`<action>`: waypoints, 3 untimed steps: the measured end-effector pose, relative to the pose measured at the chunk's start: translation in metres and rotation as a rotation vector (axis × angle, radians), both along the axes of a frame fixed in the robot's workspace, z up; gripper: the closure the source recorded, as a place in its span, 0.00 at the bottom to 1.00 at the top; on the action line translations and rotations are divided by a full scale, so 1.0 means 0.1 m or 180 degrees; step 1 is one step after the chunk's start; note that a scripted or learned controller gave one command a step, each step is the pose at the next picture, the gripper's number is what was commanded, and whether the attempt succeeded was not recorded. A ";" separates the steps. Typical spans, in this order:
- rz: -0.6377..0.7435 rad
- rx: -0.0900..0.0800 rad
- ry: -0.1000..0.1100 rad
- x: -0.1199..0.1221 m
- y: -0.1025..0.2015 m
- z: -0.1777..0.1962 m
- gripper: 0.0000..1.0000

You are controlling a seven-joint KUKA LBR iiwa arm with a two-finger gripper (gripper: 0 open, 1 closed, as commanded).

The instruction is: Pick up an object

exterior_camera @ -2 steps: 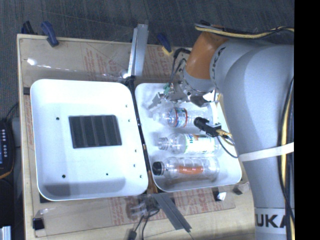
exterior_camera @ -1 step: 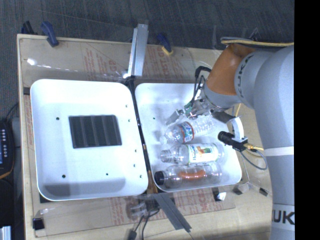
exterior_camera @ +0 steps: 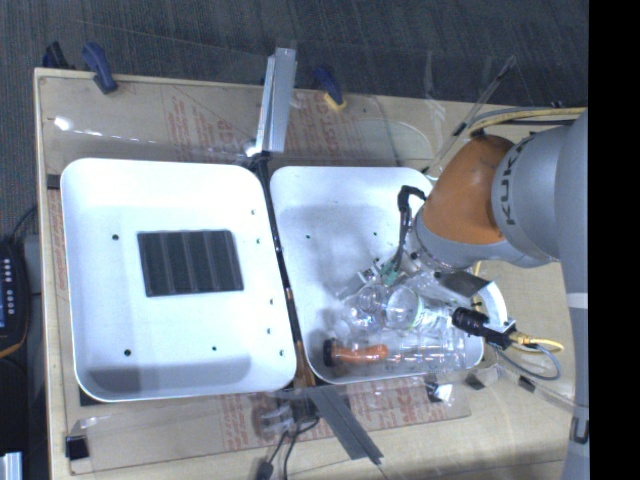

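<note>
The grey arm (exterior_camera: 520, 203) with its orange band (exterior_camera: 465, 203) comes in from the right side and bends down over the right bin (exterior_camera: 320, 218). The gripper (exterior_camera: 395, 268) is low inside this bin, above a pile of clear plastic objects (exterior_camera: 400, 313) that lie in the lower right part of the bin. I cannot tell how the gripper stands, because its tip is mixed with the transparent pieces and with some small green parts beside it. The clear objects look like bottles or cups, one over the other, and their exact shapes are hard to separate. Just below them, near the front wall of the right bin, lies an orange object with a dark end (exterior_camera: 357, 351), long and thin, lying flat. The upper left part of the right bin is bare white. The left bin (exterior_camera: 90, 268) touches the right one along a dark seam, and it has a dark ribbed rectangle (exterior_camera: 190, 262) near its middle. Both bins stand on the bench (exterior_camera: 150, 118), which is covered with a clear sheet with red print. Blue clamps (exterior_camera: 98, 66) hold the far edge of the bench, and a grey metal bar (exterior_camera: 275, 98) stands between the bins at the far side. A black cable with a yellow end (exterior_camera: 495, 330) hangs from the arm at the right of the pile.
</note>
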State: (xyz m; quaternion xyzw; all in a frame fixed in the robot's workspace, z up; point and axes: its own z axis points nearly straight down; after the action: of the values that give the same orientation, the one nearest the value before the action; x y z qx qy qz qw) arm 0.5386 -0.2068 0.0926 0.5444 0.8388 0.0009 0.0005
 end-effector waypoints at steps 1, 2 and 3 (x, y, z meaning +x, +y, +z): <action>0.0015 0.0002 -0.0007 0.01 0.01 0.10 1.00; -0.0349 -0.0004 0.0007 0.40 0.51 1.24 1.00; -0.0351 -0.0004 0.0009 0.40 0.51 1.24 0.00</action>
State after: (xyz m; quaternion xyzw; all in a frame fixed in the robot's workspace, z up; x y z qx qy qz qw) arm 0.5789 -0.1559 0.2163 0.5898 0.8076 -0.0005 -0.0002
